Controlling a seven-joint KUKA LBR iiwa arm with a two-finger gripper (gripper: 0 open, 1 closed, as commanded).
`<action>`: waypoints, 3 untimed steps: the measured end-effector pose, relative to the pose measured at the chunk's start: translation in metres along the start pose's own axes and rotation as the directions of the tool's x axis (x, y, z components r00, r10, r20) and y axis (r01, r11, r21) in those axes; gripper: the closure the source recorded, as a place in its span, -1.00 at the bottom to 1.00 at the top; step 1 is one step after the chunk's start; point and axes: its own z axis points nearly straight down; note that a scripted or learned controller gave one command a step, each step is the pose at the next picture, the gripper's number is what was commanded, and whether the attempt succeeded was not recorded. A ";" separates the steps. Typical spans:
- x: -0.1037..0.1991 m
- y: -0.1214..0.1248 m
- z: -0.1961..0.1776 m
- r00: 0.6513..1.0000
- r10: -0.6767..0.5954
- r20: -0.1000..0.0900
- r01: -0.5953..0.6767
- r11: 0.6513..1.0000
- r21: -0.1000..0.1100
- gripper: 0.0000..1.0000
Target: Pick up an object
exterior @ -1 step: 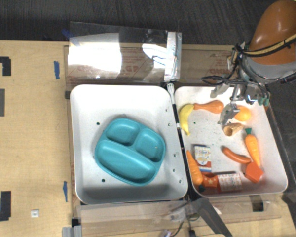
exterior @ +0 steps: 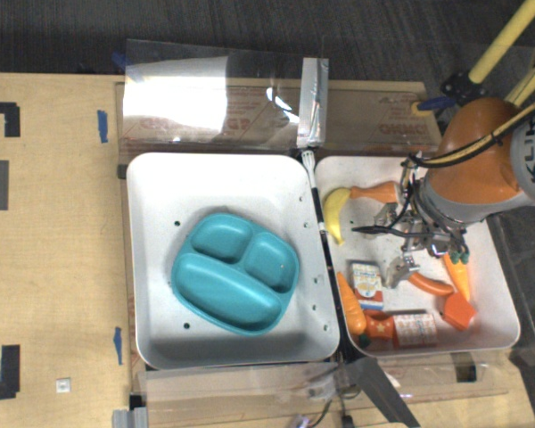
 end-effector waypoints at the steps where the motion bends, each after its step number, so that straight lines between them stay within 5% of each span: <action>1: 0.068 0.029 0.006 1.000 0.024 0.002 -0.024 1.000 0.001 -1.00; 2: 0.064 0.030 -0.005 1.000 0.022 0.015 -0.022 1.000 0.003 1.00; 3: 0.049 0.007 -0.222 0.985 -0.172 0.005 0.172 0.985 0.004 1.00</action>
